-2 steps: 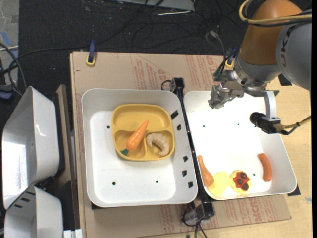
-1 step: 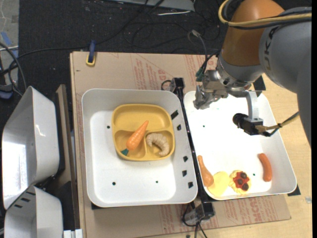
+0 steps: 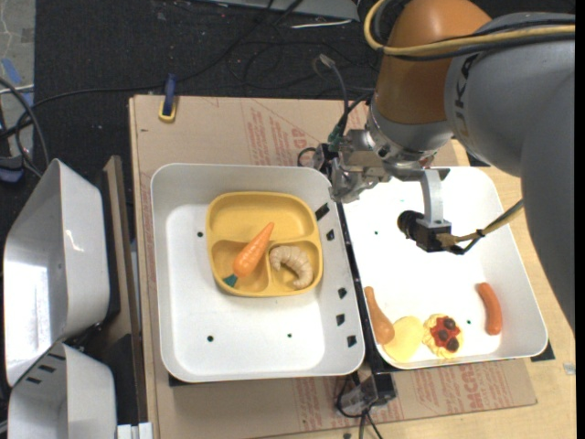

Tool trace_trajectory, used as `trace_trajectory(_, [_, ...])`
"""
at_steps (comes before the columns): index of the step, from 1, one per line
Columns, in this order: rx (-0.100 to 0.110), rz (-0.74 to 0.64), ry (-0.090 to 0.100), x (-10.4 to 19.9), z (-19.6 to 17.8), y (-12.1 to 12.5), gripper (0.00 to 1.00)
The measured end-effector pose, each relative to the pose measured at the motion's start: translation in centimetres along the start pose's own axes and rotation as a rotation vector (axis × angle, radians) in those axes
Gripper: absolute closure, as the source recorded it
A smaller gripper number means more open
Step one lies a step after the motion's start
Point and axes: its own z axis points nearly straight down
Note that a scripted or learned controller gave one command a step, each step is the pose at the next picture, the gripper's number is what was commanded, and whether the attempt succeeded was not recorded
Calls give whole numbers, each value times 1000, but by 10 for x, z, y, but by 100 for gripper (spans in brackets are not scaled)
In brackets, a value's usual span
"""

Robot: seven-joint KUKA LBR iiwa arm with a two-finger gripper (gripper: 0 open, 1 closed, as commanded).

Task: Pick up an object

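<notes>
The grey arm with its glossy orange band is reaching in from 3 o'clock and hanging over the seam between the two bins. The gripper (image 3: 352,176) is sitting at the top inner corner of the right bin (image 3: 512,245); its metal head is hiding the tips, so I cannot tell how the tool is set, and nothing is showing in its grasp.

The left bin (image 3: 174,273), smooth white plastic with rounded corners, is carrying a yellow divided plate (image 3: 247,213). In the plate, a tapered orange carrot (image 3: 253,250) is lying aslant across the divider towards 7 o'clock, and a pale, ridged, curled shrimp (image 3: 293,264) is resting just beside it at 4 o'clock.

In the right bin, along the 6 o'clock edge, a slender orange drumstick-shaped piece (image 3: 377,315) is lying against a flat yellow piece (image 3: 409,337), which is touching a red-and-dark topped piece (image 3: 445,333). A smooth orange sausage (image 3: 492,307) is lying apart at 4 o'clock. A black fitting (image 3: 422,231) with a cable is hanging over the bin's middle.
</notes>
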Motion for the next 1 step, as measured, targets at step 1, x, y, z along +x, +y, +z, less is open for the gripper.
trace_trajectory(1, [2,0,0,48,13,-10,100])
